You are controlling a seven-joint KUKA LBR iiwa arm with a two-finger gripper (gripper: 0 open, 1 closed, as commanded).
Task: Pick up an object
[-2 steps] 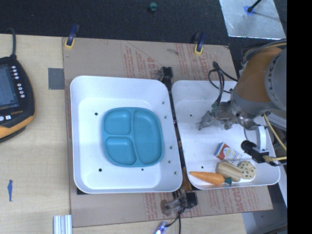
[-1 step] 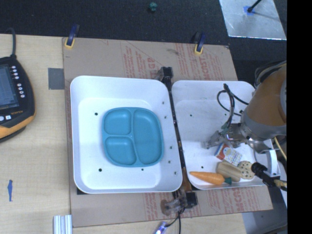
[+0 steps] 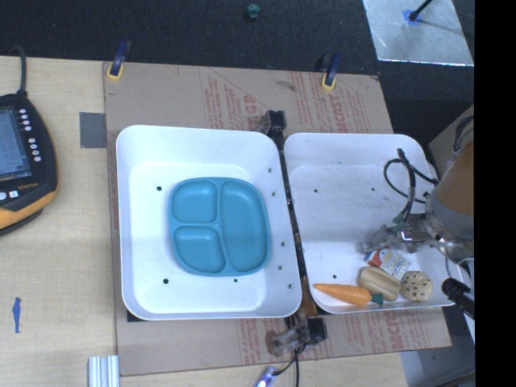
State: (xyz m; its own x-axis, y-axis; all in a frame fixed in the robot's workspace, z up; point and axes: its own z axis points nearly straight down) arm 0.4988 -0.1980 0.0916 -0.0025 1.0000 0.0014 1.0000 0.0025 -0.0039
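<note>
Nearest the camera, along the right bin's front edge, lie a carrot, a wooden cylinder and a spotted block, with a small packet just behind. The gripper sits low over this cluster; whether it is parted or closed cannot be told. It seems to be in the approach step, and next needs to settle squarely around one item. Farther left, a blue divided plate rests in the left bin.

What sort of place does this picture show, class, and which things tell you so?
Probably a robotics lab bench set up for grasping trials. Two white bins sit on cardboard clamped to the bench, a teach pendant lies at the left, and toy food such as a carrot lies below the end effector.
</note>
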